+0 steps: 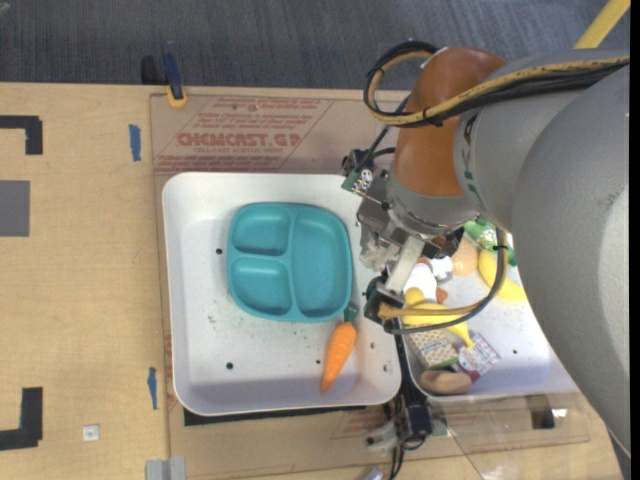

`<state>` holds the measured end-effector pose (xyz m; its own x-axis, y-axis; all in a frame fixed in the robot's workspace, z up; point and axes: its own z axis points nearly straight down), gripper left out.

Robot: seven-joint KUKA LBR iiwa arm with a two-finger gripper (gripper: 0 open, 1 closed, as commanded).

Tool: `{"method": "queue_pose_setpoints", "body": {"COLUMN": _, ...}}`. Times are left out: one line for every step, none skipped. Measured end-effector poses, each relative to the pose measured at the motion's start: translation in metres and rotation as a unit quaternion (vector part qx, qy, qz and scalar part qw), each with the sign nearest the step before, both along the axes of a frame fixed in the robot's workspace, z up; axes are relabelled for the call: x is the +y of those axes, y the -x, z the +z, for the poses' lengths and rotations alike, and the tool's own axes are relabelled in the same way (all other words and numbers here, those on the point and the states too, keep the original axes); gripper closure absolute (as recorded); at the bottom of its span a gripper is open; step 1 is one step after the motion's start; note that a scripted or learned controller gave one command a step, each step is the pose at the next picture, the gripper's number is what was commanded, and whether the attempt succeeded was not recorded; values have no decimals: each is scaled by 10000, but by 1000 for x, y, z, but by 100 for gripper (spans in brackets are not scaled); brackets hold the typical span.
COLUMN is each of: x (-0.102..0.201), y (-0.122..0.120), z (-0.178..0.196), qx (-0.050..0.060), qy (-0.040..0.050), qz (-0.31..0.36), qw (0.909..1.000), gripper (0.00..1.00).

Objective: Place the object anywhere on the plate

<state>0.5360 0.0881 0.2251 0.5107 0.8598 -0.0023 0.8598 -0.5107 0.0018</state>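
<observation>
Grey robot arm over two white bins, with a teal plate and a carrot in the left one.

Camera view: the left bin (pixel 182 298) holds a teal plate (pixel 290 263) with three compartments, all bare. A carrot (pixel 339 354) lies on the bin floor just below the plate's lower right corner, off the plate, tilted, with its green top towards the plate's edge and its tip towards the bin's near wall. The arm (pixel 450 133) reaches in from the right. Its gripper (pixel 383 266) hangs over the wall between the two bins, near the plate's right edge and above the carrot. I cannot tell whether it is spread or closed, and nothing shows in its grasp. The right bin (pixel 530 353) holds small things crowded together: a yellow piece (pixel 506 280), a patterned packet (pixel 445 348), a brown lump (pixel 450 380).
</observation>
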Motion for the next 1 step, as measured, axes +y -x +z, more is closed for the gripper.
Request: {"method": "queue_pose_setpoints", "body": {"x": 85, "y": 40, "z": 14, "qx": 28, "qy": -33, "qz": -339, "qw": 9994, "gripper": 100}}
